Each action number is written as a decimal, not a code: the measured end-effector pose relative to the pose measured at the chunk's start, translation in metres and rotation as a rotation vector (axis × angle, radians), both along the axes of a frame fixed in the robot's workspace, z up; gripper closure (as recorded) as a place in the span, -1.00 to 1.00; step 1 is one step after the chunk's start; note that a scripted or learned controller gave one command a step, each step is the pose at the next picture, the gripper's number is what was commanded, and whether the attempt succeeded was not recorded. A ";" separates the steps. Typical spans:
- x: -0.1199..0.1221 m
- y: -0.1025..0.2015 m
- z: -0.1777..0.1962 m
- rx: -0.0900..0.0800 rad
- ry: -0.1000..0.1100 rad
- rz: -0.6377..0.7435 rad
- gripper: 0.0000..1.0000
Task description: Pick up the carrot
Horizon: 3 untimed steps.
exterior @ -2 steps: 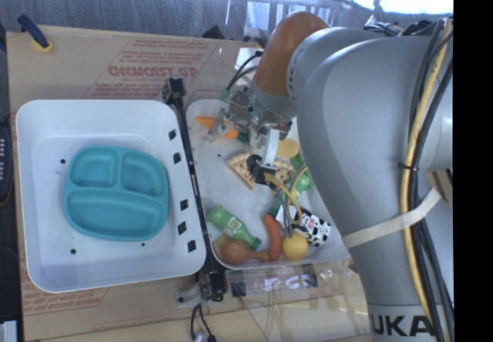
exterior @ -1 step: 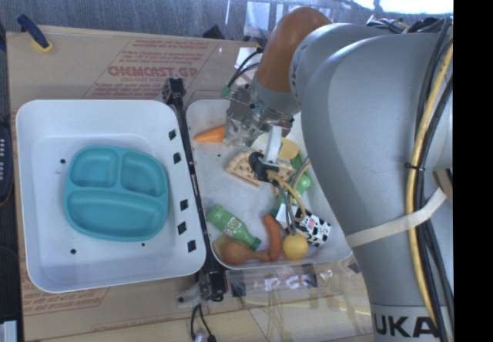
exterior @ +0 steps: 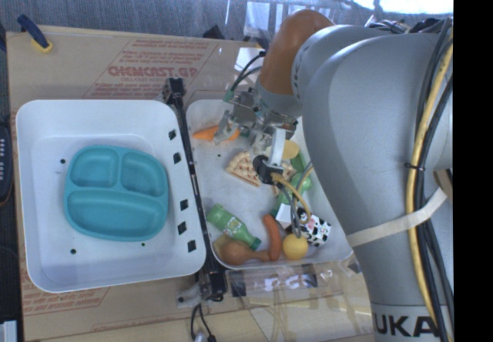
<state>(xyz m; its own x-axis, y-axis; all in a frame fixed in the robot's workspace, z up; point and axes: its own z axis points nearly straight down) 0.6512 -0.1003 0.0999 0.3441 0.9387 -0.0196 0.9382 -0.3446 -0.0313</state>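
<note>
Camera view, nearest you: the arm's (exterior: 370, 179) base reads "UKA". In the right bin's (exterior: 202, 202) near end you see a green bottle (exterior: 233, 226), a sausage (exterior: 273, 233) and a lemon (exterior: 294, 246). Mid-bin lies a waffle (exterior: 245, 167). Farther back, the carrot (exterior: 205, 133) rests by the bin's far-left wall, just left of the gripper (exterior: 231, 131). You cannot tell how wide it stands. Cardboard (exterior: 146, 63) beyond reads "CHEMCAST GP". A teal plate (exterior: 115, 192) sits in the left bin (exterior: 46, 256).
</note>
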 end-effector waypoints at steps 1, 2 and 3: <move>-0.002 0.002 -0.011 -0.004 0.005 -0.213 -1.00; -0.003 0.008 -0.013 -0.008 0.008 -0.434 -1.00; 0.000 0.009 -0.002 -0.004 -0.002 -0.426 1.00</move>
